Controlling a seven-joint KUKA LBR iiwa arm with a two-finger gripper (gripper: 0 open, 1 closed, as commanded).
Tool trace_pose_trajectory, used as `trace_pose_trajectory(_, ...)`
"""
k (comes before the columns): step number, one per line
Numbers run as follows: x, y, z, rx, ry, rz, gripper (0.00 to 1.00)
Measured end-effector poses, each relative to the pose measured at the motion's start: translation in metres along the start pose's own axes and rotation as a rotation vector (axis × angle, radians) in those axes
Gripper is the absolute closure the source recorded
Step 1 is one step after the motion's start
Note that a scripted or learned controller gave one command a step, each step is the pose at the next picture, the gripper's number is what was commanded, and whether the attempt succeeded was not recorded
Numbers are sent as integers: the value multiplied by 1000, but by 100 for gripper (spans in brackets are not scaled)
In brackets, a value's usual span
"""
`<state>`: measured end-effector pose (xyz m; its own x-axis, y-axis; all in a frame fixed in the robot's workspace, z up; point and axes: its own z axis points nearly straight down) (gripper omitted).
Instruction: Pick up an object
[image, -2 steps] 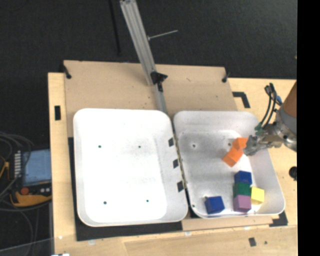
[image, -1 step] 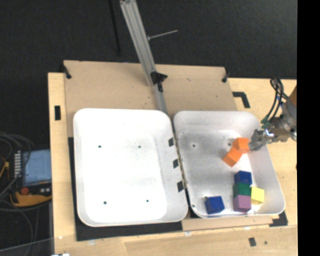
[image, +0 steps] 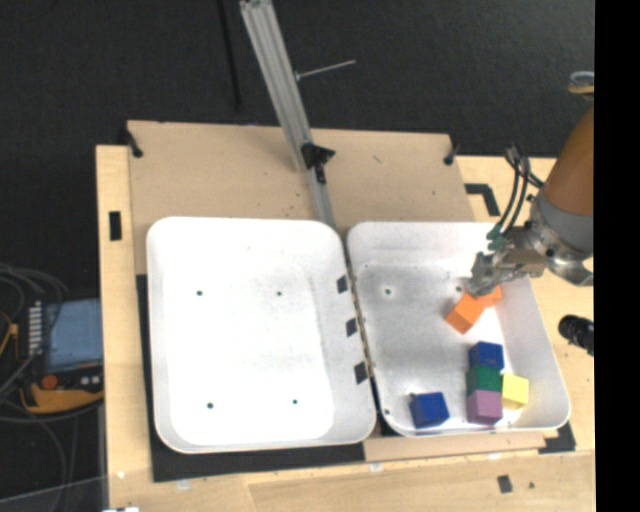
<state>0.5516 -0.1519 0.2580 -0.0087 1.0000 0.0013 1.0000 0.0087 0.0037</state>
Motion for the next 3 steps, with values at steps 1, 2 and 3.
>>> trace_pose_trajectory(1,54,7,12,3,-1,2,100)
trace_pose_trajectory(2,113,1,16,3,-1,2,100)
trace_pose_trajectory(3,166,1,7,1,1,0,100)
